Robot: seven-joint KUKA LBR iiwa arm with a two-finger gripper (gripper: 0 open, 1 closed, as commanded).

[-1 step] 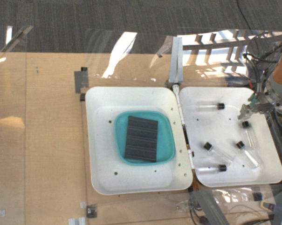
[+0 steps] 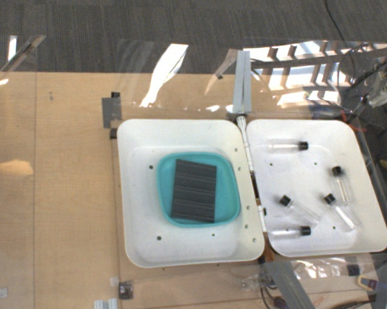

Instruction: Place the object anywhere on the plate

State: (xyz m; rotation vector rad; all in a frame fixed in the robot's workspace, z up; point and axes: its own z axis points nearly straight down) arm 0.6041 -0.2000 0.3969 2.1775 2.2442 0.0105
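The dark block [image 2: 194, 192] lies flat on the teal plate [image 2: 229, 195], dead centre of the left bin [image 2: 137, 204]. In the right bin [image 2: 309, 172], capped tubes [image 2: 286, 145] are scattered from twelve o'clock round to six. As for the gripper's state, I can't tell.

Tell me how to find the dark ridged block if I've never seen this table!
Look at the left white bin of the two on the wooden bench. In its middle sits a teal plate, and the dark ridged block lies flat on that plate. It is the one dark rectangle; the clear tubes with black caps all lie in the right bin.
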